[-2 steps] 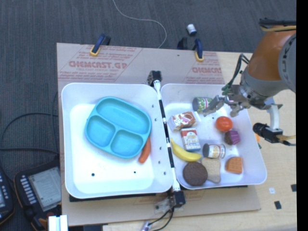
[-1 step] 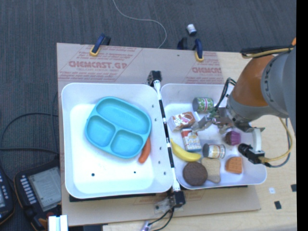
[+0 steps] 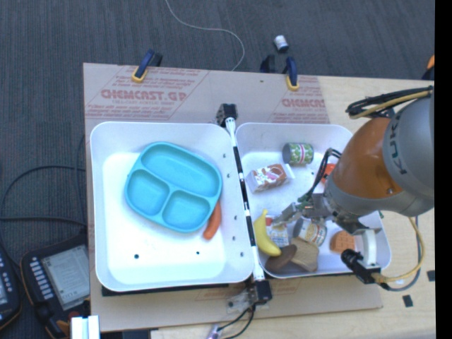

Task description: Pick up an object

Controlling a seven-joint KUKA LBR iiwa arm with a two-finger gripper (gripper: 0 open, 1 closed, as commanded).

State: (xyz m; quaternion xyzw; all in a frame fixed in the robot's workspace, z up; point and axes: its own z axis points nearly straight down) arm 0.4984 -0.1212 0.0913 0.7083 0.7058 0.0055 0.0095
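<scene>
Carrot (image 3: 212, 222) beside tray (image 3: 173, 186), left bin (image 3: 113, 260)

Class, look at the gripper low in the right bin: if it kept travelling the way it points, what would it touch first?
Probably the yellow banana: the gripper points left and down toward it. Depth is unclear from above, so it might meet the white bin floor first.

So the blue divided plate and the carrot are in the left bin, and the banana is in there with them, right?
Not quite. The blue divided plate and the carrot do lie in the left bin, but the banana lies in the right bin, just past the divider, as the camera view shows.
</scene>
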